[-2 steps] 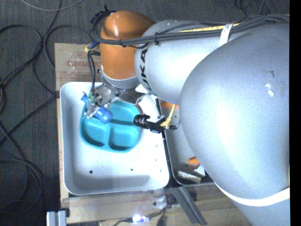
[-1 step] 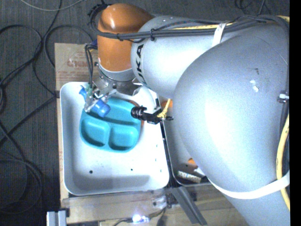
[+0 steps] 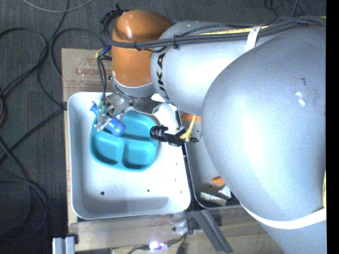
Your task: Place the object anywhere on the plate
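Note:
A blue plate (image 3: pixel 127 147) with two compartments lies in the upper half of the left white bin (image 3: pixel 127 197). My gripper (image 3: pixel 108 118) hangs below the orange wrist band, over the plate's upper left rim. A small blue object (image 3: pixel 115 127) sits right at the gripper's tip, above that corner of the plate. Whether it is held or rests on the plate cannot be made out. Another small blue bit (image 3: pixel 95 109) shows just left of the gripper.
The big grey arm covers most of the right bin (image 3: pixel 196 192). An orange thing (image 3: pixel 217 181) and a flat tan and dark item (image 3: pixel 213 198) show at that bin's lower left. White bin floor lies open below the plate.

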You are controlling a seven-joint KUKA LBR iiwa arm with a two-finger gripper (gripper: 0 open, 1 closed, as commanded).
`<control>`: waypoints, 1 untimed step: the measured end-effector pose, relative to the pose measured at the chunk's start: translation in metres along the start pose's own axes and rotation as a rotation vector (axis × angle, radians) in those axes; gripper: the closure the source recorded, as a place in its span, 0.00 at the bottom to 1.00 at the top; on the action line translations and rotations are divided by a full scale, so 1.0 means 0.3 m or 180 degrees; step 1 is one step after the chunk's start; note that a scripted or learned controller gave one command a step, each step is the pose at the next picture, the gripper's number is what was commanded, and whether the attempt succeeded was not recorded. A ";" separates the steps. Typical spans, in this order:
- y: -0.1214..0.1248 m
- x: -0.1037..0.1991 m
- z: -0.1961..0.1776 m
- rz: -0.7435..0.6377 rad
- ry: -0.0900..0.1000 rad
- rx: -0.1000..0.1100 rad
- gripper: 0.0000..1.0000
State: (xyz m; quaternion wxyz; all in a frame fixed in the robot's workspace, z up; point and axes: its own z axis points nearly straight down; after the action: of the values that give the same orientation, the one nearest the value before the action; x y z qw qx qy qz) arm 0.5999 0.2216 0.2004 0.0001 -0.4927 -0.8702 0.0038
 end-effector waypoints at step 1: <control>-0.076 0.058 0.012 0.0388 0.0017 0.0004 1.00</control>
State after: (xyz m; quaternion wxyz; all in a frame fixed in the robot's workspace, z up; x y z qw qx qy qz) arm 0.5714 0.2247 0.1969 0.0025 -0.5448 -0.8385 0.0031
